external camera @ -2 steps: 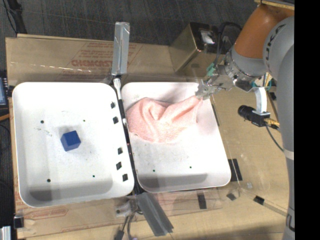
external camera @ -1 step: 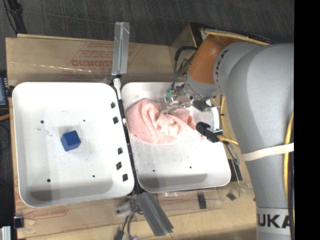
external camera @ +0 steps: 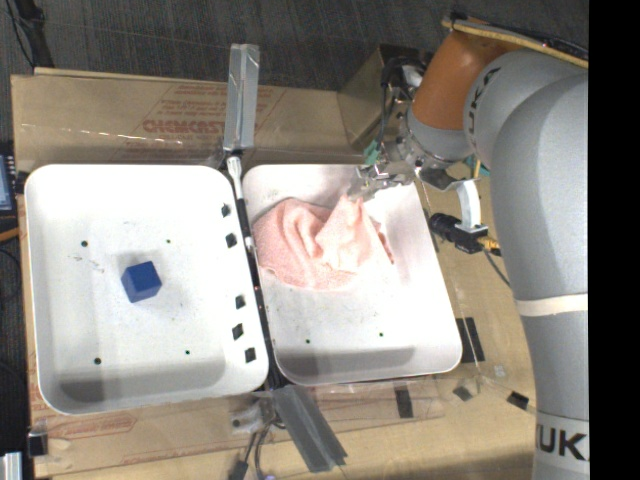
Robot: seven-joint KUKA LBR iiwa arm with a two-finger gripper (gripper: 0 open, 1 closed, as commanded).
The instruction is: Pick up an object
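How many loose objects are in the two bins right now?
2: a blue cube in the left bin, and a pink cloth in the right bin. The cloth could hide something.

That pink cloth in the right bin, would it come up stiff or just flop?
The pink cloth lies rumpled in soft folds, so it would probably droop and stretch out when lifted. It looks thin, likely light. One corner peaks up toward the gripper.

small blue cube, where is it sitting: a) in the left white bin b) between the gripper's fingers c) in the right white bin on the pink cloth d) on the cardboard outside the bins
a: the small blue cube rests alone on the floor of the left white bin, while the crumpled pink cloth lies in the right white bin, where the gripper is at the cloth's upper edge.
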